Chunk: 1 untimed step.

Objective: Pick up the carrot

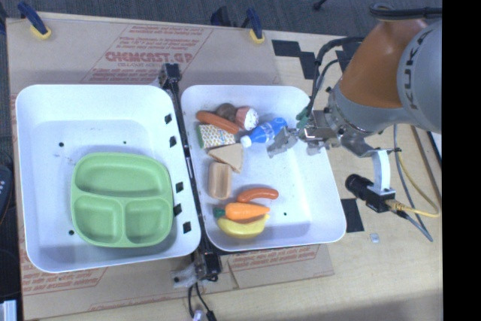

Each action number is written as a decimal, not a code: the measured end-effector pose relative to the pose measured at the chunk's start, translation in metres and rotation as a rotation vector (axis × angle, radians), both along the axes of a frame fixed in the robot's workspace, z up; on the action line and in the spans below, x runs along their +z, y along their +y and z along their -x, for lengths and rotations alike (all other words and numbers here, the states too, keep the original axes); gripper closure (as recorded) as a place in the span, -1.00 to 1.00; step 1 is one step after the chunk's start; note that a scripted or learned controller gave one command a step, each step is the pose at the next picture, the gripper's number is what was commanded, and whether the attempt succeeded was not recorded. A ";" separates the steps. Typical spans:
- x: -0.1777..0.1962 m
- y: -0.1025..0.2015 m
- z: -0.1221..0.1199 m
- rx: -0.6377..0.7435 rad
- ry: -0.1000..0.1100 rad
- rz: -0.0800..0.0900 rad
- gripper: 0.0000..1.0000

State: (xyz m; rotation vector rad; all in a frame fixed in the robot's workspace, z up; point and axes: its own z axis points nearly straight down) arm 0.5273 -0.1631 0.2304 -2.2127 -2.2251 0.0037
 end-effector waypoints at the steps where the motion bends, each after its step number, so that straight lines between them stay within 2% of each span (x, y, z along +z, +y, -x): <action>1: -0.090 0.043 0.045 -0.228 0.003 -0.001 -1.00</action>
